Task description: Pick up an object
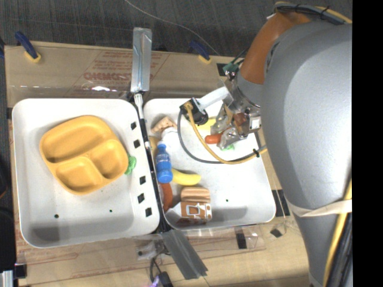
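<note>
My gripper [226, 133] hangs over the back right part of the right bin [251, 187], its wrist wrapped in a looping yellow and black cable [190, 142]. A small red-orange object [212, 139] sits right at the gripper's left tip, touching or nearly touching it; I cannot tell whether it is gripped. A yellow piece [206, 124] lies just behind it. Along the bin's left side are a tan item [163, 124], a blue bottle [163, 163], a banana [187, 177], a brown sausage [167, 196] and a brown and white box [195, 205].
The left bin [36, 220] holds a yellow divided plate [84, 154] with a small green thing [131, 163] at its right edge. A metal divider strip [141, 58] runs between the bins. The arm's grey body [311, 118] covers the right side.
</note>
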You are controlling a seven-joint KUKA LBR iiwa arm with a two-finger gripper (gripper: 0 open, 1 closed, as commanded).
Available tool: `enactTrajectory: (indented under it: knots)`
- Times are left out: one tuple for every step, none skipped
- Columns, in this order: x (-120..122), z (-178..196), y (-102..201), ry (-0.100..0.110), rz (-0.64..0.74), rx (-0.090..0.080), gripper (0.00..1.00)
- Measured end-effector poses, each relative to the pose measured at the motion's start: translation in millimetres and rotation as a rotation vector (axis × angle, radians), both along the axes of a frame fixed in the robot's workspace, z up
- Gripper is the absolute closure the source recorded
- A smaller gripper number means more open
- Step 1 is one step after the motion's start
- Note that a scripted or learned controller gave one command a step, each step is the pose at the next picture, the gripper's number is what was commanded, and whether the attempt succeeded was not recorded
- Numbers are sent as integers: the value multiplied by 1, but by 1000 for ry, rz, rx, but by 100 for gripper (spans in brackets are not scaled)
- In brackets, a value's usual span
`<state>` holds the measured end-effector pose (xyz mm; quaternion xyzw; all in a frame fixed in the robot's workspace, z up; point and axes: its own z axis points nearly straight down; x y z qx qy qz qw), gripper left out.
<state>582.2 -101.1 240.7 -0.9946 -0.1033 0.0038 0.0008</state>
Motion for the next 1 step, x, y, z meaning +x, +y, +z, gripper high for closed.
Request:
enactTrajectory:
  knots:
    - [28, 18, -7, -5, 151, 1, 100]
